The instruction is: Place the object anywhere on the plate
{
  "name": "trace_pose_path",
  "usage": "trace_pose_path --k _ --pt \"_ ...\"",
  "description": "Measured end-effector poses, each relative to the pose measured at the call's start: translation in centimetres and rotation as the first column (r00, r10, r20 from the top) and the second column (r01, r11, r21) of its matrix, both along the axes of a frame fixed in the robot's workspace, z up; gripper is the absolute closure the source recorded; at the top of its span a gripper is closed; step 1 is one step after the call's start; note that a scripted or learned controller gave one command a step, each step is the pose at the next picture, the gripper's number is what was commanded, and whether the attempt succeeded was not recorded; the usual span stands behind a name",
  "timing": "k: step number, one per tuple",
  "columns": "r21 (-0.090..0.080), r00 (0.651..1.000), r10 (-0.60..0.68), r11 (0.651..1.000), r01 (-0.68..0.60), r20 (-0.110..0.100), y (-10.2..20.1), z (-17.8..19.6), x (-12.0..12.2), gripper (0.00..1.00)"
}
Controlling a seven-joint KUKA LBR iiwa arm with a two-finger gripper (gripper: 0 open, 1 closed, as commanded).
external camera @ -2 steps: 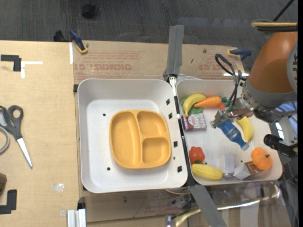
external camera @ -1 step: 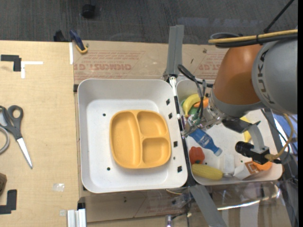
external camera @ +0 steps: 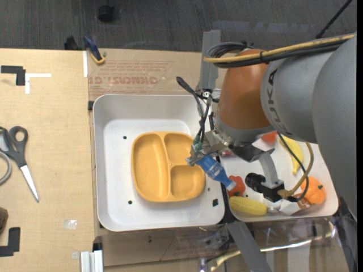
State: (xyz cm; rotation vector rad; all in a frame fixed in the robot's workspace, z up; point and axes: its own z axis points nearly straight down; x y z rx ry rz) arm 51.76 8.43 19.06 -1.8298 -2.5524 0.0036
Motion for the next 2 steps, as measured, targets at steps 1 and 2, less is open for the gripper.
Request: trace_pose_path --k 1,2 --pt "0.0 1.0 0.0 1.0 0.0 0.0 0.0 0.0 0.0 0.0" --pt "-0.001 1.0 -0.002 1.0 0.002 0.0 -3.1 0.0 0.4 0.0"
